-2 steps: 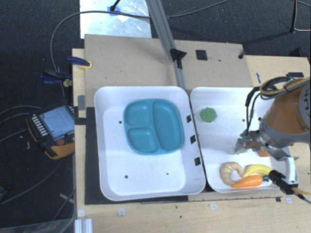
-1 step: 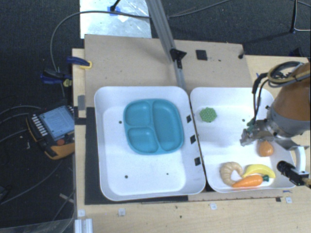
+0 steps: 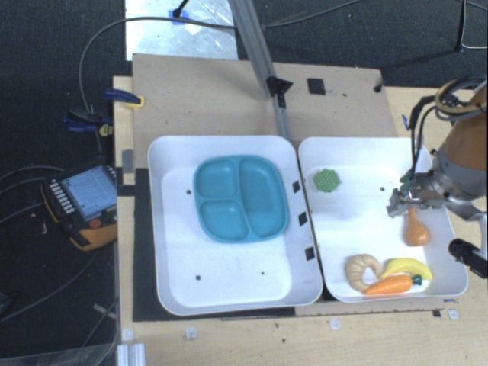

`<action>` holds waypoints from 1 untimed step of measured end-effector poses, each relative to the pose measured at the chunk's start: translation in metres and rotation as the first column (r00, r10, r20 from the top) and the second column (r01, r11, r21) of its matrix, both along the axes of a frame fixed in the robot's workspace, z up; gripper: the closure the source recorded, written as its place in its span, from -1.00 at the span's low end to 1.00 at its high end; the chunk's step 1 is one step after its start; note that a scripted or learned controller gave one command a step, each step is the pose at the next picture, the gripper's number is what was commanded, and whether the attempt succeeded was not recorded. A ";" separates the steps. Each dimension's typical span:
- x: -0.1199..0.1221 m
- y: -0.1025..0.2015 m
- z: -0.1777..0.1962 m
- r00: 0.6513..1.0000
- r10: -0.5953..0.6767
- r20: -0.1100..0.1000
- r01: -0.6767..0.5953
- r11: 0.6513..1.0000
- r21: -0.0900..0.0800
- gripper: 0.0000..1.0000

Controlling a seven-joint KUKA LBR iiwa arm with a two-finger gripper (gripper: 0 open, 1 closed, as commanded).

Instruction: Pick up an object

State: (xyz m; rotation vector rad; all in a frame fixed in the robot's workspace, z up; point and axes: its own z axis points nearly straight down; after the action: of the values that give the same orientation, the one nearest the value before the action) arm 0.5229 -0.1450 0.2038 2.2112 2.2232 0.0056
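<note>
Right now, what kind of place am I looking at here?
Most likely a robotics lab test bench: a robot arm reaches over two white bins, toy food like a carrot and banana lies in one, and loose cables trail across the floor.

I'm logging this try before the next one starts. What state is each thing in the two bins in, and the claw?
Blue divided plate: flat in the left bin, compartments bare.
Green ball: loose in the right bin, apart from the rest.
Orange pear-shaped piece: right bin, narrow end up at the claw.
Croissant, banana, carrot: clustered, touching, at the right bin's near edge.
Claw: low over the right bin.
</note>
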 end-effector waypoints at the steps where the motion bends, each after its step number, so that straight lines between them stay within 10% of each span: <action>1: 0.002 0.000 0.054 1.000 0.001 0.001 -0.001 1.000 0.000 1.00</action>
State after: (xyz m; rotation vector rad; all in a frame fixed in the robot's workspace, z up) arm 0.5249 -0.1454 0.2579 2.2093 2.2232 0.0066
